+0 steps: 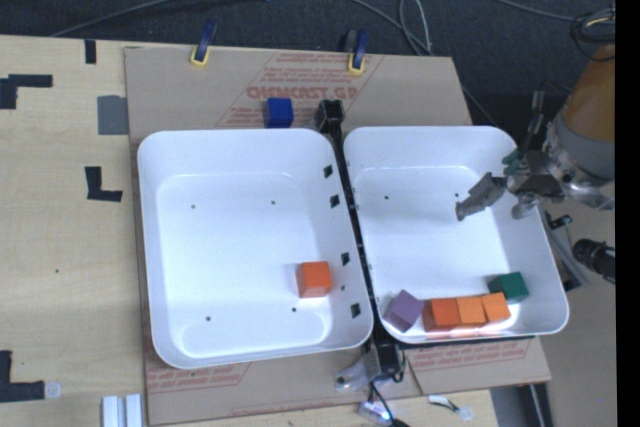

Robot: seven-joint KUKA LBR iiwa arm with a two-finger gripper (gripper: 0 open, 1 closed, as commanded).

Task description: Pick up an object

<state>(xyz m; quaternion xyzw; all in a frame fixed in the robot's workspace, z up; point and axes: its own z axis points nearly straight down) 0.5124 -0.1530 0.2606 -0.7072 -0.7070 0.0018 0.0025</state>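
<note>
- Camera view: the gripper (497,196) hangs at the frame's right over the right bin (420,147), apparently spread, holding nothing.
- A purple block (403,309), three orange blocks (467,312) and a green block (510,286) crowd the lower rim.
- Risk: touching blocks may block the fingers.

The surface (60,245) carries a cardboard sheet (300,85) held by two clamps (204,45) at its far edge, a blue block (279,111) on the sheet, and two white bins (240,250), one beneath the jaws, the other well left of them.
</note>
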